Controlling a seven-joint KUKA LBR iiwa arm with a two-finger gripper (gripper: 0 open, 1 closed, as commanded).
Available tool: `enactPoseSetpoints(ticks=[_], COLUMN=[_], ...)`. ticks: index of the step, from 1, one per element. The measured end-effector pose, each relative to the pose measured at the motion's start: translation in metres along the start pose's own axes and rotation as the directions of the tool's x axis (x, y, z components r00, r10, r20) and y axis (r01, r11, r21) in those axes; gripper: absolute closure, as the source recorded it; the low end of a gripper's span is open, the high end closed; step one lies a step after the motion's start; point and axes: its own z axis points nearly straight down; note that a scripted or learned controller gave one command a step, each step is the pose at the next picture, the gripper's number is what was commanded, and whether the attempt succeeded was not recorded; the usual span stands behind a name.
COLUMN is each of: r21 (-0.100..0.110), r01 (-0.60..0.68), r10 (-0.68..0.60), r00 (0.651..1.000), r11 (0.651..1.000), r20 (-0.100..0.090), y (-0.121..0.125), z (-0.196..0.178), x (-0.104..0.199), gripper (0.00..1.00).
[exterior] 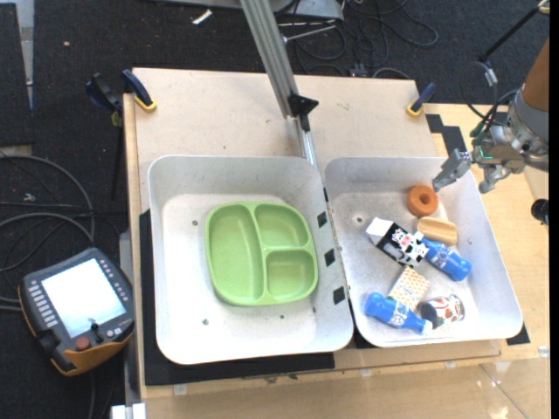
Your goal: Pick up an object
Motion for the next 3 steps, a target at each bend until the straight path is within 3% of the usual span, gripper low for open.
enactPoseSetpoints(ticks=[1, 3], r21=[0.000, 0.004], r01=[0.001, -0.002], r10=[-0.001, 0.002], r00=[1.000, 1.000], r11=[1.000, 1.000], r20=[0.001, -0.001], y=[0.000, -0.007], z=[0.000, 0.097], x=[0.000, -0.002], gripper=[0.00, 0.00])
